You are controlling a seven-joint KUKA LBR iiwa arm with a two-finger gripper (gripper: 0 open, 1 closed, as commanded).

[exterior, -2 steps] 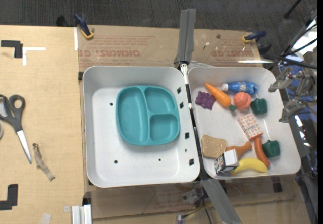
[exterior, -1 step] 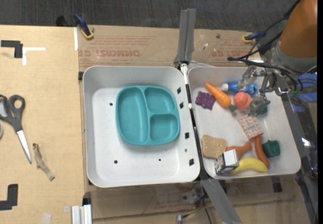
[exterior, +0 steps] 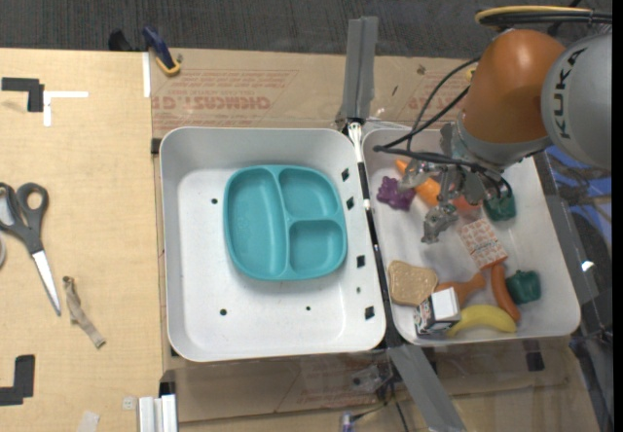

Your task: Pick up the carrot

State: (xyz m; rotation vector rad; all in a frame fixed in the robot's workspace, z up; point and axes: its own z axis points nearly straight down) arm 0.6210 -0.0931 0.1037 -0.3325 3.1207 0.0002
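While the arm reaches in from your right, its hand hangs over the middle of the right bin, and you cannot tell from this angle whether it is parted or closed; nothing can be seen gripped in it. Your carrot lies in the near part of that same bin, slanting from upper left to lower right, well below the hand and apart from it. Just right of the carrot sits a dark green toy, and just below it a banana curves along the near wall, beside a small white box. A slice of bread lies to the carrot's left. Above the carrot you will see a patterned red-and-white packet. Nearer the far wall, a purple toy and an orange piece sit left of the hand. The left bin holds a teal divided plate. On the bench at far left lie scissors.
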